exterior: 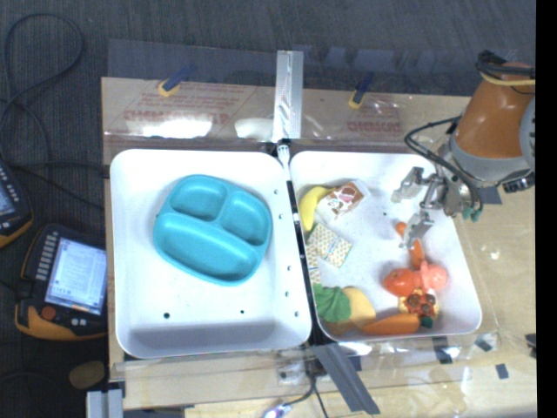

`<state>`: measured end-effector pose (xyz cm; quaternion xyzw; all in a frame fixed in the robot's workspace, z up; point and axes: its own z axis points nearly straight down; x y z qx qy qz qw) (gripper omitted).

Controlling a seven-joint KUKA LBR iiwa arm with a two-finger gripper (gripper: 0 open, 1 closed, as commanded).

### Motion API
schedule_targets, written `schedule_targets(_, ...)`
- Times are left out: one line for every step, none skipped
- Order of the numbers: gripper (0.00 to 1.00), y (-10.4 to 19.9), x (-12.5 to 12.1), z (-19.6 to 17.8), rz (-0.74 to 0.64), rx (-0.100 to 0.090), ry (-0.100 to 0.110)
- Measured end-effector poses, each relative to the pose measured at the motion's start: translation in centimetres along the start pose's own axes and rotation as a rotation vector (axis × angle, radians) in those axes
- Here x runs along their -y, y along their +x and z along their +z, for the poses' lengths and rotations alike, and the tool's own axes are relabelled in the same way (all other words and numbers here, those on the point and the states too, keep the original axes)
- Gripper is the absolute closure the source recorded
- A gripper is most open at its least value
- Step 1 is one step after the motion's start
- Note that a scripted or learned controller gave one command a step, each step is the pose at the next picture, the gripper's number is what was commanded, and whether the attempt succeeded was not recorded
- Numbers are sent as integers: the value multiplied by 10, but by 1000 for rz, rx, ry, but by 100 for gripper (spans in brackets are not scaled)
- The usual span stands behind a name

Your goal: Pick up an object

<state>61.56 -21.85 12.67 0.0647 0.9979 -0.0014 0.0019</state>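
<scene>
Metal 2-finger gripper [416, 205] hanging over the right shallow white bin [466, 273], fingers spread apart with nothing between them. Just below the lower fingertip, a small orange toy piece [416, 252] touching a red-orange and pink plastic toy [418, 279], with a yellow plastic banana [309, 205] across at the bin's left wall. In the left shallow white bin [139, 312], 1 turquoise 3-compartment plastic plate [211, 227].

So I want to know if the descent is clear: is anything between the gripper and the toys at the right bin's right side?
Nothing visible is. The gripper is above the right bin, and the small orange piece and the red-orange toy lie just below it in the view, uncovered. The banana and snack packet sit well left.
</scene>
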Motion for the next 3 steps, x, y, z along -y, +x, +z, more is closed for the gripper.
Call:
schedule_targets(0, 35, 5, 37, 369, 7, -2)
schedule_targets(100, 33, 5, 25, 368, 14, 2)
schedule_targets(100, 56, -48, -78, 525, -2, -1)
